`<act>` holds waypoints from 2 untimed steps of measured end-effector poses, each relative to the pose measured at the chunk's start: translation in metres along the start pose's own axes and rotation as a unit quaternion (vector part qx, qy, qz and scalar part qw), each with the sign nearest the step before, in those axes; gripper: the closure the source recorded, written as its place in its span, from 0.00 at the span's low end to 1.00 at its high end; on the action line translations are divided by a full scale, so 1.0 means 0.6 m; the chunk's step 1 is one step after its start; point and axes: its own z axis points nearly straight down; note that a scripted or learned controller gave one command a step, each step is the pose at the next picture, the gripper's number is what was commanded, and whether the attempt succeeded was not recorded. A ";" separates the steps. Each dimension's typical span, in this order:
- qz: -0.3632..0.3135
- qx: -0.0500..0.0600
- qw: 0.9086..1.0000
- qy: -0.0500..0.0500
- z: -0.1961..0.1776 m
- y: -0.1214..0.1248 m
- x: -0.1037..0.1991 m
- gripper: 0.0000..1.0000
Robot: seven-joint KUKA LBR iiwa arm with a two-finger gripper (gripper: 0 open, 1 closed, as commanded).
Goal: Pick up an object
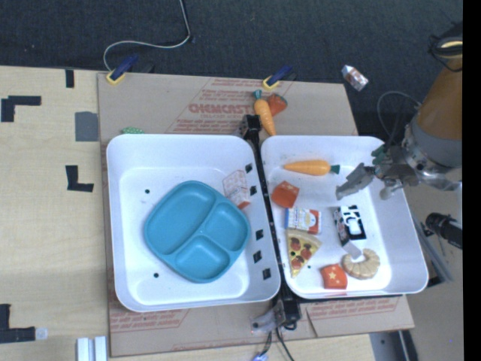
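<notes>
— Item one, the pincer: how did it stand?

— Mine hung over the right bin at its two o'clock corner, fingers spread wide, nothing between them.

— Item two, candidates?

— Carrot at nine o'clock from my fingers; black-and-white box at six o'clock, nearest. I judged the box best: drop straight down, straddle its narrow sides, keep off the croissant just below it.

— Item three, doubtful?

— The box's printing was too blurred to read, and my wrist was cut off at three o'clock.
</notes>
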 end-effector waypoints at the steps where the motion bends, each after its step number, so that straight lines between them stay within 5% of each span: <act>1: 0.001 0.002 1.000 0.000 0.235 0.047 -0.139 0.00; 2: 0.001 -0.002 1.000 -0.001 0.301 0.001 -0.092 0.00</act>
